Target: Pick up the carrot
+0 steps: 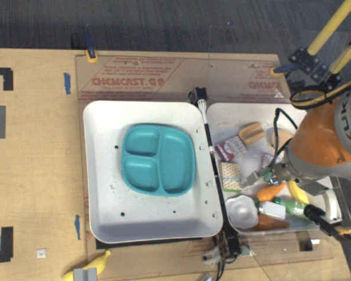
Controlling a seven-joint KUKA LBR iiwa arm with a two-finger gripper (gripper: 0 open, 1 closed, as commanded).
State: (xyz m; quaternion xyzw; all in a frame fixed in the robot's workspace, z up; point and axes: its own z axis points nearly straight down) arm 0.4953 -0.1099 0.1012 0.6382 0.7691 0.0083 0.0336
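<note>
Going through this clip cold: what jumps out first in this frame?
The teal divided plate stands out, lying alone in the middle of the left bin. Next, the arm's orange band looms over the right bin, with the hand down among a clutter of small items. The carrot lies just below the hand, beside a yellow banana and a white cup.

Arm (pixel 333 133): rounded grey casing with a broad orange band (pixel 319 142) above the wrist. Dark lettering on the grey shell, cut off at the frame edge, not legible. A black cable (pixel 282 122) loops out from the wrist section. The wrist tapers to a small grey metallic gripper (pixel 268 174).
</note>
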